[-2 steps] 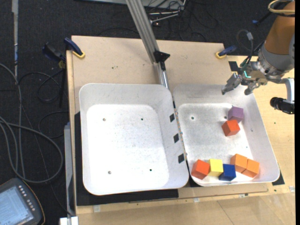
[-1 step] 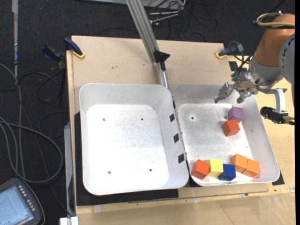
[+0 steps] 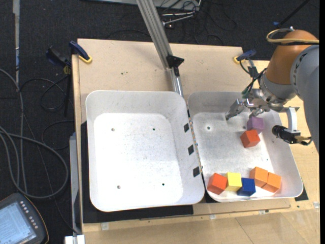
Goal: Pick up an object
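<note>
While my gripper (image 3: 252,107) hovers over purple block (image 3: 255,123), finger state untellable; red block (image 3: 250,138) touching it risks misgrasp.

Wooden bench (image 3: 132,65), two white bins sitting on it, side by side.
The left bin (image 3: 134,149) and the right bin (image 3: 213,111) touch along their inner edges, a blue-and-yellow clamp (image 3: 80,51) grips the bench's far left corner, and another (image 3: 244,56) bites the far right.
</note>
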Motion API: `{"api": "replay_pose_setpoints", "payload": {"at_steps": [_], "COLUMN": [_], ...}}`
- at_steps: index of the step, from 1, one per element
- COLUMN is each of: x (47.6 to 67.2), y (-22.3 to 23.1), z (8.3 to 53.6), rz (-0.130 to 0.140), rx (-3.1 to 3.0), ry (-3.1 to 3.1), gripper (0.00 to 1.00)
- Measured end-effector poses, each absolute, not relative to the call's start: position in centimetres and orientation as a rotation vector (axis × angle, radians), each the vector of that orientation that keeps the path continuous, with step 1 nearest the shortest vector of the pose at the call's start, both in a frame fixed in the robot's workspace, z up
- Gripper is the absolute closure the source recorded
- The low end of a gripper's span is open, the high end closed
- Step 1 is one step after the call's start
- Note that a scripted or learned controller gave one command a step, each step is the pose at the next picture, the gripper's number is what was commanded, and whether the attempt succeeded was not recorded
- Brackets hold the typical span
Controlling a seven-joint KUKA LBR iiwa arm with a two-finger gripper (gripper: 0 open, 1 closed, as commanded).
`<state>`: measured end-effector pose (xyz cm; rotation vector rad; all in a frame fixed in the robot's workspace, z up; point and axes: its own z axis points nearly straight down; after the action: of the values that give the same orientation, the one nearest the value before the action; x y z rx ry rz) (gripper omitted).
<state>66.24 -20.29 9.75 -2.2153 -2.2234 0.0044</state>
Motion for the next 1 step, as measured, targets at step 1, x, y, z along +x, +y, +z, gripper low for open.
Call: {"api": "replay_pose_setpoints", "payload": {"at_steps": [1], "x": [66.47], "y": [-20.33], "z": [11.25], "rz": [-0.001], "rx": [-2.22], "ry": [-2.23], "gripper": [1.0]}}
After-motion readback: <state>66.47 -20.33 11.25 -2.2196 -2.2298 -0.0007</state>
